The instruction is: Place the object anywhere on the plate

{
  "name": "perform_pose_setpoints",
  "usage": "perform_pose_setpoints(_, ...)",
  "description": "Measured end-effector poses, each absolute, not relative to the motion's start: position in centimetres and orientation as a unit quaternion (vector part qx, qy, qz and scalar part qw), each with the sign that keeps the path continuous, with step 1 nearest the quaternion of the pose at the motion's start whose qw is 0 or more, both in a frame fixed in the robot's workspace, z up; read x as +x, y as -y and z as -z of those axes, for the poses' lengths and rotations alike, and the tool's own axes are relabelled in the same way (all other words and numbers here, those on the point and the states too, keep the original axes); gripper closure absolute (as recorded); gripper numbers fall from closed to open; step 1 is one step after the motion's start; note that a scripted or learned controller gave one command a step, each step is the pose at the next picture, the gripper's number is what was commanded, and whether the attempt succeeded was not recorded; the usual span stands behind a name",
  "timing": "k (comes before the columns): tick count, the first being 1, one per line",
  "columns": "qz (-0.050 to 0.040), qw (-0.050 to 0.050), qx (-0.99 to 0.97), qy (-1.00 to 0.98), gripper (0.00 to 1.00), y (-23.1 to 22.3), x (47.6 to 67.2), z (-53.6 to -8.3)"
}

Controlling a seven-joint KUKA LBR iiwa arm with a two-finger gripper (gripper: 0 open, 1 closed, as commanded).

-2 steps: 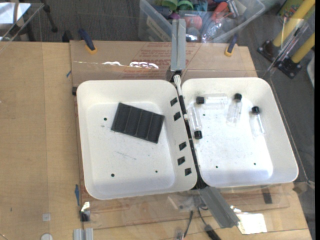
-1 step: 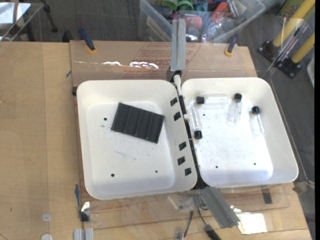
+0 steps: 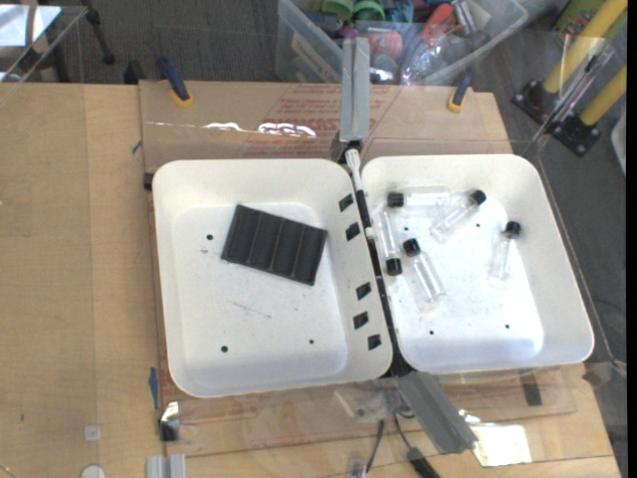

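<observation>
Down at the near edge I've got a white card (image 3: 503, 444) on the surface (image 3: 70, 267), and just beyond it the two white bins side by side. Left bin (image 3: 189, 366) carries the dark ribbed plate (image 3: 274, 245), lying flat toward its far half, while the right bin (image 3: 567, 337) holds the clear black-capped vials (image 3: 426, 277), scattered across its far and middle floor, well apart from the plate. Furthest back sits a clear tub (image 3: 299, 8) of colourful bits, and whether the hand is apart or together I cannot tell.
</observation>
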State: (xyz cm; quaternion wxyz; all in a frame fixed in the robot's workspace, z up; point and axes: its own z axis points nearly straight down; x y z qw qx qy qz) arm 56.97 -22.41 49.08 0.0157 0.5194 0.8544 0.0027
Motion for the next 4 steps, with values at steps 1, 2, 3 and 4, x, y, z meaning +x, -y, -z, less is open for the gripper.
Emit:
perform_pose_setpoints(1, -0.0036, 0.019, 0.519, -0.855, 1.00, 22.4, 57.1, -50.2)
perform_pose_setpoints(2, -0.0043, 0.023, 0.519, -0.855, 1.00, 22.4, 57.2, -51.4)
perform_pose_setpoints(3, -0.0050, 0.026, 0.518, -0.855, 1.00, 22.4, 57.3, -52.5)
perform_pose_setpoints(4, -0.0056, 0.030, 0.517, -0.855, 1.00, 22.4, 57.4, -53.7)
